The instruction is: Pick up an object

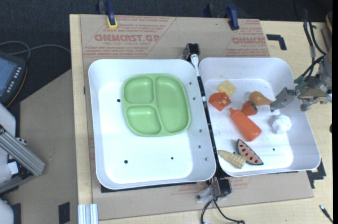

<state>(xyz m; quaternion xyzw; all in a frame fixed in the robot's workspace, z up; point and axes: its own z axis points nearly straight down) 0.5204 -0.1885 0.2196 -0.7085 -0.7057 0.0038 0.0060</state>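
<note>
White plastic, two shallow bins side by side on a plywood-topped desk (158, 33). Left bin (105, 128): one pale green divided plate (157, 104), three compartments, lying flat toward the far half. Right bin (301, 149): yellow cheese-like wedge (227, 87) near the far middle; red pepper-like piece (219, 101) just beside it; orange carrot-shaped piece (245, 123) with red tip (249, 108), lying at a slant in the middle; brown pear-shaped piece (259, 98) to the right of the cheese; white crumpled lump (281, 123) near the right wall; watermelon slice (249, 152) and pale corn-like piece (231, 158) touching each other at the near edge. Pincer (282, 100) at the right bin's right side, above the floor between the brown piece and the white lump, nothing seen between its fingers; apart or together, cannot tell. Blue clamps (110, 12) on the desk's far edge.
</note>
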